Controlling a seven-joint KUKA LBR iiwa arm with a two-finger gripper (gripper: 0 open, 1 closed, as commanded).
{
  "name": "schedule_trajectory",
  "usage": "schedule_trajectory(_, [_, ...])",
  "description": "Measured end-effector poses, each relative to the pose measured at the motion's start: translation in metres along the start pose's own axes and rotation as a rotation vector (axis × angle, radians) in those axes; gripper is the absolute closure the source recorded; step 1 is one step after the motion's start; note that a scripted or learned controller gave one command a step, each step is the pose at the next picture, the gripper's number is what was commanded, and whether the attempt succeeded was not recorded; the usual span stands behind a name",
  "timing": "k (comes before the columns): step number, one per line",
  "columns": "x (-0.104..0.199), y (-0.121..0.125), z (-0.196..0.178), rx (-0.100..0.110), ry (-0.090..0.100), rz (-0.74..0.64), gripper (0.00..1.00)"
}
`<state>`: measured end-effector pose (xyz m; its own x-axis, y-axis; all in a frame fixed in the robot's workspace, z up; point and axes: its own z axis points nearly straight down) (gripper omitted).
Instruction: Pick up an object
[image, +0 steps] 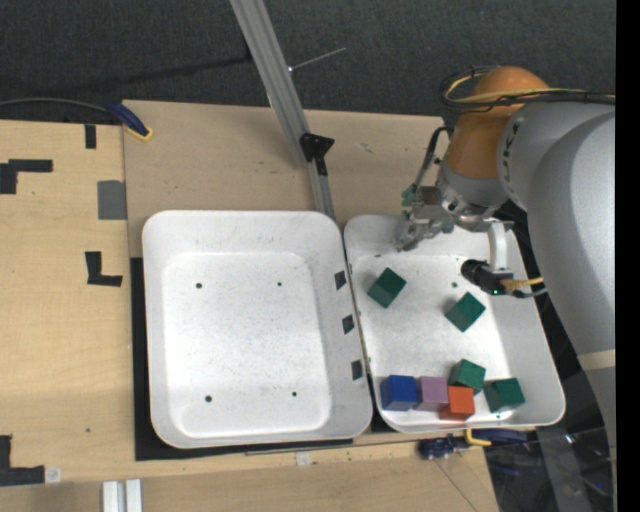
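Note:
The right bin (520, 335) holds several small blocks. A dark green block (386, 287) lies near its upper left, and a second green block (465, 311) sits right of the middle. Along the front edge stand a blue block (400, 391), a lilac block (434, 390), an orange block (460, 401) and two more green blocks (468, 375) (504, 393). My gripper (411, 234) hangs over the bin's back left corner, above and slightly right of the first green block. No block shows between its fingers.
The left bin (240, 325) lies beside the right one. A slanted metal pole (285, 95) crosses the back of the bench and meets the gap between the bins. The grey arm (560, 190) fills the right side.

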<state>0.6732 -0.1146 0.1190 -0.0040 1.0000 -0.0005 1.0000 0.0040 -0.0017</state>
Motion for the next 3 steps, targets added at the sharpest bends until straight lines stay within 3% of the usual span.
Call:
schedule_trajectory(2, [0.004, -0.012, -0.122, -0.008, -0.001, 0.002, 1.00])
schedule_trajectory(3, [0.004, -0.011, -0.142, -0.004, 0.000, 0.003, 1.00])
